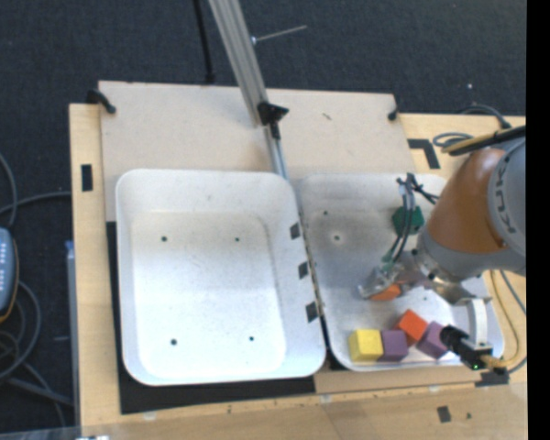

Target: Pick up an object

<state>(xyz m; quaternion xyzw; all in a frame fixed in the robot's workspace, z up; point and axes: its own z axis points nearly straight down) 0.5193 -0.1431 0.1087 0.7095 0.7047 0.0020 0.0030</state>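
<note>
The left bin [211, 273] lies at nine o'clock from me; I work the right bin [348, 218]. My gripper [381, 288] is low, fingers narrow about an orange object [386, 291], seemingly between them. At five o'clock the yellow block [367, 344], purple block [394, 345] and orange block [412, 324] crowd the near wall

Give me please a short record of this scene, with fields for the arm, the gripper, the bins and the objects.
arm: grey with an orange band, reaching over the right bin
gripper: low inside the right bin, an orange thing at its tip; whether it is gripped is unclear
left bin: white, shallow
right bin: white, holds the blocks
blocks: yellow block, purple block, orange block, second purple block, clustered near the front wall
</note>
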